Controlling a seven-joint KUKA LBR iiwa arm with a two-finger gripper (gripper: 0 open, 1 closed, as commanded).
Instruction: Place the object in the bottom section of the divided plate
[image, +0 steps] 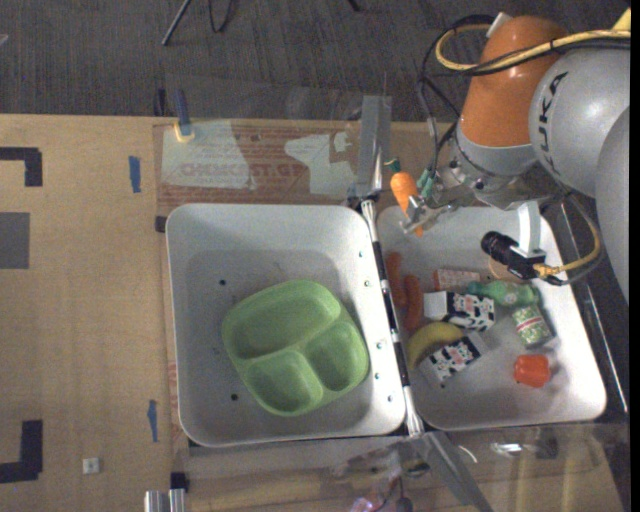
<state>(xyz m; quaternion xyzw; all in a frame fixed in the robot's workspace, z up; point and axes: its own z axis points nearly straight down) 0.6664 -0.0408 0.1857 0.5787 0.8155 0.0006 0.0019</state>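
We see the bench (80, 300) with blue tape marks, then the left bin (200, 240). In it lies the green divided plate (293, 345), tilted, its three sections bare. It sits near the bin's middle-right, apart from the walls.

Past the divider comes the right bin (560, 400). Along its left wall we see two reddish-orange sausage-like pieces (403, 283), end to end. Just below them a banana (432, 338) touches a cow-print carton (453, 358). A second cow-print carton (470, 310) sits just above, beside a small white block (434, 304) and a tan box (458, 277). Further right: green packets (525, 318) and an orange-red item (533, 371) on its own near the right wall.

At the top of the right bin the gripper (412, 205) hangs over the bin's upper-left corner. A small orange carrot (402, 189) shows at the fingertips, raised above the bin floor, well apart from the plate. We read the claw as clamped on it. Arm (560, 90) with its orange band enters from the upper right.
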